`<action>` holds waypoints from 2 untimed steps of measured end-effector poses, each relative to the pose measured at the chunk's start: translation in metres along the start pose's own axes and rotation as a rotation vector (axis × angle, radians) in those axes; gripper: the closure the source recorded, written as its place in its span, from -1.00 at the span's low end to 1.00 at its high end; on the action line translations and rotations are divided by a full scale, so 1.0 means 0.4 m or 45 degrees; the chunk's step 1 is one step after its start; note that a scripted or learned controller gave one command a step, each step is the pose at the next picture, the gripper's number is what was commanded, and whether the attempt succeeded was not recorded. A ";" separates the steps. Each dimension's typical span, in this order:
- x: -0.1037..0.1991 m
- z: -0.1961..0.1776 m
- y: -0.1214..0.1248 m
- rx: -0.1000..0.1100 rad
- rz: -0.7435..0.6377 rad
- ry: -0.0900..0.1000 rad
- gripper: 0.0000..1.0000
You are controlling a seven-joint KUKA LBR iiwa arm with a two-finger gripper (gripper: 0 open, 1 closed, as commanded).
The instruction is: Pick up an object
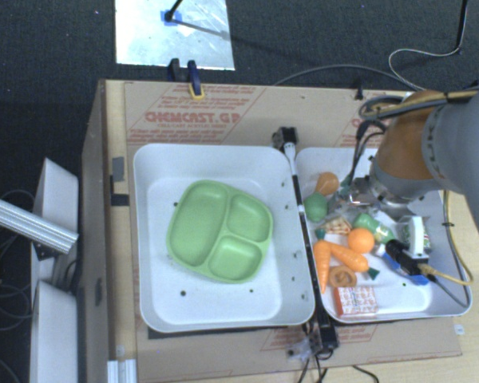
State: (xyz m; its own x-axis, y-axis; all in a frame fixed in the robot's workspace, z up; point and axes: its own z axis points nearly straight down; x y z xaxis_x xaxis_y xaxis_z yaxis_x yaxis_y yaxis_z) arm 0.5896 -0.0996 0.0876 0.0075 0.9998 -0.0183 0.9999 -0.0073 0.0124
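Looking down on the bench, I see the arm (431, 146) reaching in from the right and stopped over the right bin (441, 308). Its gripper (358, 206) hangs low among the toys at the bin's left side. From this angle I cannot tell whether it is released or clenched, and nothing shows in its grasp. An orange ball (362, 240) lies just below the gripper and a green ball (315, 207) just to its left, by the wall between the bins. Two carrots (322, 263) lie beneath the orange ball, and a red and white packet (355, 299) sits near the bin's front edge. The left bin (156, 214) holds a green divided tray (219, 230), lying flat.
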 end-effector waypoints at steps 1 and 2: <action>0.026 0.006 0.059 0.012 -0.009 0.020 -1.00; -0.008 0.008 -0.037 0.015 -0.011 0.023 -1.00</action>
State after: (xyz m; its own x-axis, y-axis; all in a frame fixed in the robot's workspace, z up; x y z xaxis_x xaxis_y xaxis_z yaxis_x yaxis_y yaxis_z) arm 0.5747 -0.1027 0.0843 -0.0011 1.0000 -0.0004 1.0000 0.0011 0.0009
